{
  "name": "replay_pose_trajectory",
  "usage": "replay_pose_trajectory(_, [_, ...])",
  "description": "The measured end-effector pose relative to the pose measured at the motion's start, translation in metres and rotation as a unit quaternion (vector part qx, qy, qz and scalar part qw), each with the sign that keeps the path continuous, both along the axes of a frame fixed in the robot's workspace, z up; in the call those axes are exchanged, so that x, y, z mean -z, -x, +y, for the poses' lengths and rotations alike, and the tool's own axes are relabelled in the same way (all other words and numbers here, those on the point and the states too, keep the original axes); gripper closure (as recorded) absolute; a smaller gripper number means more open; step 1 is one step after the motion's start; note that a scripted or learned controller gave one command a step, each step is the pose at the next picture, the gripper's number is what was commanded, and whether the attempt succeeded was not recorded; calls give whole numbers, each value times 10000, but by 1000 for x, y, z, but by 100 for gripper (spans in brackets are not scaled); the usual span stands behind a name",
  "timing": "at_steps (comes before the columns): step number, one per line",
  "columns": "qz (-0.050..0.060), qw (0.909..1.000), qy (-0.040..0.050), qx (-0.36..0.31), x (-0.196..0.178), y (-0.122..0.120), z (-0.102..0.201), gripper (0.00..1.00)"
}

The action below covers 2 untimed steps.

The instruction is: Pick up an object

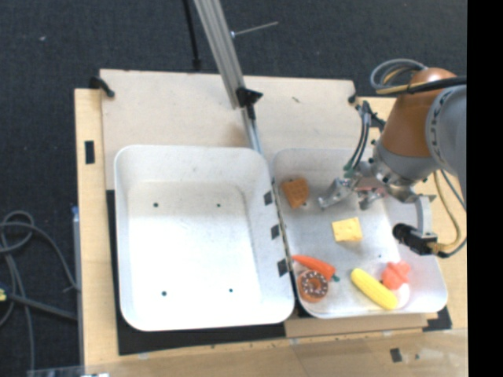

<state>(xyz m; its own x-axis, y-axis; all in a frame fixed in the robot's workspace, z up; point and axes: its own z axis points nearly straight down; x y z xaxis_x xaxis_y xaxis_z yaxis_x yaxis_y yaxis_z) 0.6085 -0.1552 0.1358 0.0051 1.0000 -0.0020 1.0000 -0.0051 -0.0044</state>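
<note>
My gripper (pixel 346 192) hangs over the upper part of the right bin (pixel 416 305), reaching in from the right. A brown bread-like piece (pixel 296 192) lies to its left. A yellow cheese block (pixel 346 230) sits just below the gripper. Lower down lie an orange carrot (pixel 313 264), a round chocolate doughnut (pixel 313 286), a yellow banana (pixel 374 288) and a red-orange piece (pixel 397 275). Nothing shows between the fingers.
The left bin (pixel 126 210) stands beside the right one, their rims meeting in the middle. A slanted metal rail (pixel 224 49) rises from the back of the bench. Cables (pixel 436 242) hang off the wrist over the right bin's edge.
</note>
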Motion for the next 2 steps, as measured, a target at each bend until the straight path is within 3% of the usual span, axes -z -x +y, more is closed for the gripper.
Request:
replay_pose_trajectory(1, [-47,10000,-8,27,-15,-2,0,100])
replay_pose_trajectory(2, [-63,10000,-2,-45,-80,-6,1,100])
